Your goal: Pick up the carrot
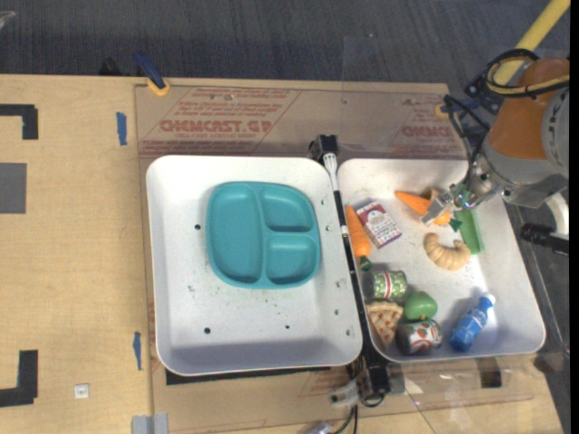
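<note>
1. Pale wooden worktop point(72, 269) carries two shallow white bins; the right bin point(529, 319) is cluttered.
2. Approach step: the tool point(457, 197) hovers low just beside the tapered orange carrot point(414, 202), near the bin's far wall.
3. Its grip I cannot tell; next it needs centring over the carrot.
4. Smooth, bright, short cone.

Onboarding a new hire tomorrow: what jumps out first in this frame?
The teal divided plate sits alone in the left bin. The right bin is crowded with toy food, including a croissant and blue bottle. The end effector is at the carrot near that bin's far side.
</note>
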You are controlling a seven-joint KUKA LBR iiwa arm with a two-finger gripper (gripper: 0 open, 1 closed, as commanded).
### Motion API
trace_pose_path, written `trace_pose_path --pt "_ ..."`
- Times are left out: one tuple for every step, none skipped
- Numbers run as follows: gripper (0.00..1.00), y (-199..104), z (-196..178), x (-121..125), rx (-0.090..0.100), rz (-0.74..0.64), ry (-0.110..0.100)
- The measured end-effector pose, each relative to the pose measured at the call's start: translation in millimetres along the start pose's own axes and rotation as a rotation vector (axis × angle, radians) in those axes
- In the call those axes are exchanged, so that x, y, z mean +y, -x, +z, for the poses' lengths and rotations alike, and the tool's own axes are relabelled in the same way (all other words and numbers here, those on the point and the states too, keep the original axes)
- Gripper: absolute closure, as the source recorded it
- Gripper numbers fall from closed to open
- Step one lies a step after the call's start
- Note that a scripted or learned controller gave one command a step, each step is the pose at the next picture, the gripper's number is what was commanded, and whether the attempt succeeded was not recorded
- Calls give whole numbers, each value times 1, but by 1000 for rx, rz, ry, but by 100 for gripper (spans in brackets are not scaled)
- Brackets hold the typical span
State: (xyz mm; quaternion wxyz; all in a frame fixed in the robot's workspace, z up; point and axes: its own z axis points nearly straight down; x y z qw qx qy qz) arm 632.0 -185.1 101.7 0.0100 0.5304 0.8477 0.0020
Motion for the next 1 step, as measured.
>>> trace_pose_path --pt "100 -24 -42 55 11 -45 -5"
